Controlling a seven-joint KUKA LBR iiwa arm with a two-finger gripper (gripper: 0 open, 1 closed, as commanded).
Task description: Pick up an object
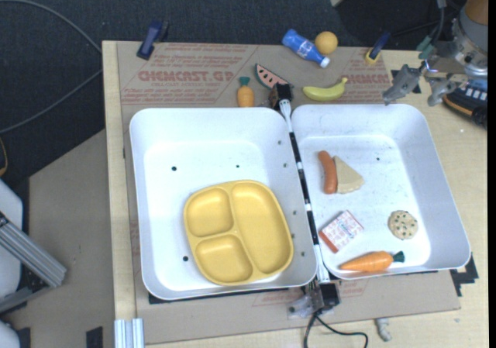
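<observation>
The right bin [434,154] holds a red sausage [330,171] lying against a pale cheese wedge [350,178]. It also holds a cookie [403,224], a red and white packet [341,231] and an orange carrot [370,262] by the front wall. My gripper [418,89] hangs over the bin's back right corner, above its rim. It is open, its two grey fingers spread apart with nothing between them. It is well away from every object in the bin.
The left bin [155,153] carries a yellow divided plate [236,230]. Behind the bins on the board lie a banana [325,91], a watermelon slice [267,75], a small orange toy [246,94], a blue bottle [304,47] and an orange ball [326,42].
</observation>
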